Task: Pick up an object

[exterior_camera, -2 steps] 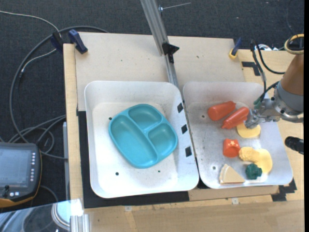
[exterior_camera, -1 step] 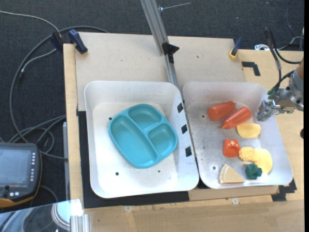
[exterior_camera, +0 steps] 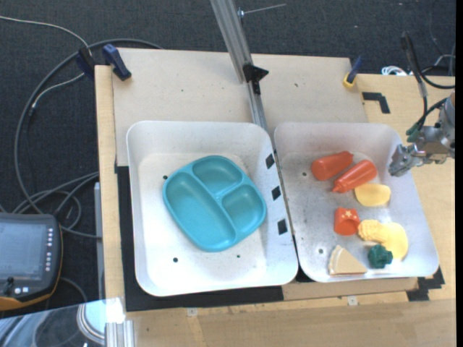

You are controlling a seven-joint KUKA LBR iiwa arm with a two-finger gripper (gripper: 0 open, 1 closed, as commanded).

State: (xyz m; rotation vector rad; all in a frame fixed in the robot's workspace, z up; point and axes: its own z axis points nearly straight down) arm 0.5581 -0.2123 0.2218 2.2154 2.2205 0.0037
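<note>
The right bin (exterior_camera: pixel 312 144) holds several toy foods. A red-orange piece (exterior_camera: pixel 331 165) and an orange carrot-like piece (exterior_camera: pixel 356 175) lie near its far side, with a pale yellow piece (exterior_camera: pixel 372 194) just in front of them. Nearer the front sit a small red piece (exterior_camera: pixel 346 221), a yellow corn cob (exterior_camera: pixel 371 230), a yellow lump (exterior_camera: pixel 396 240), a dark green piece (exterior_camera: pixel 379 256) and a sandwich wedge (exterior_camera: pixel 346 261). My gripper (exterior_camera: pixel 400 162) hangs at the bin's right rim, to the right of the carrot-like piece and apart from it. Nothing shows in its grasp.
The left bin (exterior_camera: pixel 145 215) bears a teal divided plate (exterior_camera: pixel 214 202). A metal pole (exterior_camera: pixel 231 27) slants down to the gap between the bins. Clamps sit on the bench's far corners, and cables and a tablet lie on the floor at left.
</note>
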